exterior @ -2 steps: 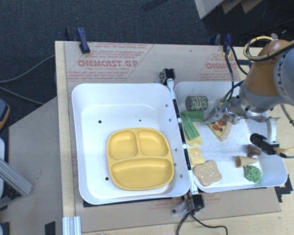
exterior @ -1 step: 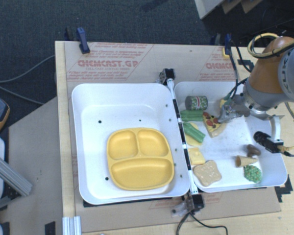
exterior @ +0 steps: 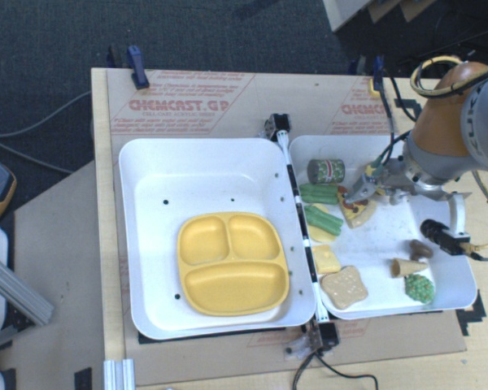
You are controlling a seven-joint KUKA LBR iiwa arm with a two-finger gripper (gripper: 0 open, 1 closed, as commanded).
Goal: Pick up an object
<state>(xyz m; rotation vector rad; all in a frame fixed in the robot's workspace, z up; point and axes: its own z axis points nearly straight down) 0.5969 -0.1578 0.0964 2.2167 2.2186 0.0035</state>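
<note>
One small red-and-yellow object (exterior: 356,210) (shape unclear) lies under the claw (exterior: 363,193); its grip I cannot tell.

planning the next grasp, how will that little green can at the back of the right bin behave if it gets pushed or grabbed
The green can appears to lie on its side, so a push across its length would probably roll it. Its rounded, glossy-looking wall may slip between fingers unless gripped squarely. It sits close to the right bin's back wall, which could stop a roll.

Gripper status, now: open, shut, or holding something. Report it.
Gripper: cannot be told. It sits low in the right bin, among the toy food near the small can.
</note>
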